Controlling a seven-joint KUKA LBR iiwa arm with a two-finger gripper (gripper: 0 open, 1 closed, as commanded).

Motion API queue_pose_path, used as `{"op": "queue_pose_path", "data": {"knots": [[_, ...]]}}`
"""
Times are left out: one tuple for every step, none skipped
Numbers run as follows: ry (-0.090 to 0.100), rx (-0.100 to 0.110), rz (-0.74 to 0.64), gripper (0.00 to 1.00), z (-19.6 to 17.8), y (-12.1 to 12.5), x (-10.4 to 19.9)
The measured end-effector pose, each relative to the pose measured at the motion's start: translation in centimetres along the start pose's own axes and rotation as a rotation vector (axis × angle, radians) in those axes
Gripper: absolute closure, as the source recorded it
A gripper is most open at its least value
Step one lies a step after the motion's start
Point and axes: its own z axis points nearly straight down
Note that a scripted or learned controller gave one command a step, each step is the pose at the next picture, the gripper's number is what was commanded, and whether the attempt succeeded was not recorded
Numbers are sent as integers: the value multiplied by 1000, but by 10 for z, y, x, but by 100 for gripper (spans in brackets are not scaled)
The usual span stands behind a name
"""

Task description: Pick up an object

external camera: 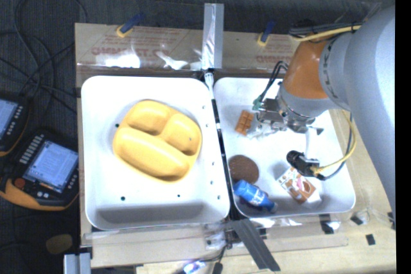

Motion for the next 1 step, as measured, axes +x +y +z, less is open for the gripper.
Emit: {"op": "queue_pose_path", "data": {"knots": [[-8, -5, 235, 100, -170, -44, 11]]}}
